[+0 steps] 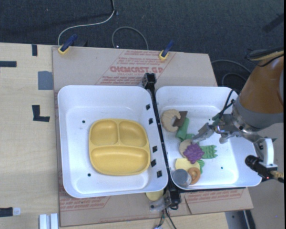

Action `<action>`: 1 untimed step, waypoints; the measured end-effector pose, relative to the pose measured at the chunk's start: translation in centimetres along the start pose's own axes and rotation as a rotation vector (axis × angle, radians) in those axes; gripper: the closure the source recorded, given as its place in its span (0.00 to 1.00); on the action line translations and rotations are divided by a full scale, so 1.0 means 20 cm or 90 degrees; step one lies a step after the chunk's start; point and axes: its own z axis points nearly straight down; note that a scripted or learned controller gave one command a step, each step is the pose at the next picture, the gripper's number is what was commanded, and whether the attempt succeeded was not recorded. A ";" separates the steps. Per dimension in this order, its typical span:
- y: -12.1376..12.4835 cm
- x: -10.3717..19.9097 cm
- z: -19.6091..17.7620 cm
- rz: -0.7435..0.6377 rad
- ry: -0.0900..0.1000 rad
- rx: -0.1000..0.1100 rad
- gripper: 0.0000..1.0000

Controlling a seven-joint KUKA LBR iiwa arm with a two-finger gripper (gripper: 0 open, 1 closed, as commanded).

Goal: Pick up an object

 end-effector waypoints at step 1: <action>-0.06 0.06 0.46 0.000 0.002 0.007 0.00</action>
